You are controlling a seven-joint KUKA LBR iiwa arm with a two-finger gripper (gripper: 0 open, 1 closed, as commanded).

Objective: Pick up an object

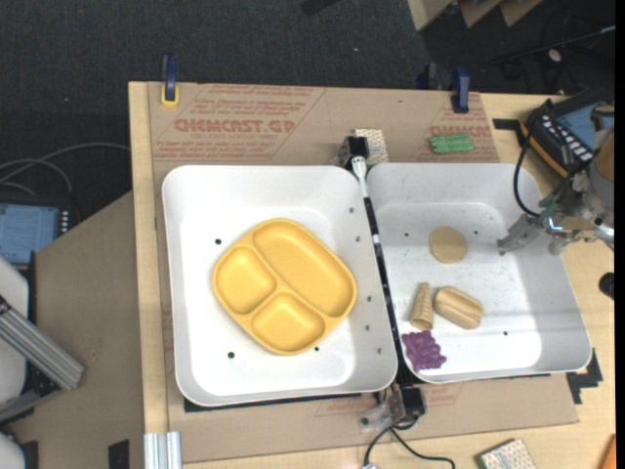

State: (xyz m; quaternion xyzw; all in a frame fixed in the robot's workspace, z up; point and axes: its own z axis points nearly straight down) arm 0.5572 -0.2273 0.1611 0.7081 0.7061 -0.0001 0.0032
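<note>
The right bin (547,350) holds a round tan disc (449,244), a small tan cone (422,306), a tan bread roll (458,307) beside the cone, and a purple grape bunch (424,350) near the front edge. My gripper (518,236) comes in low over the right bin's right side. It is to the right of the disc and apart from it, with nothing visibly held. A yellow three-part plate (283,285) lies in the left bin (195,213).
A raised divider (372,252) runs between the two bins. A green item (451,145) lies on the cardboard behind the right bin. Cables and dark gear (557,135) sit at the back right, near the arm.
</note>
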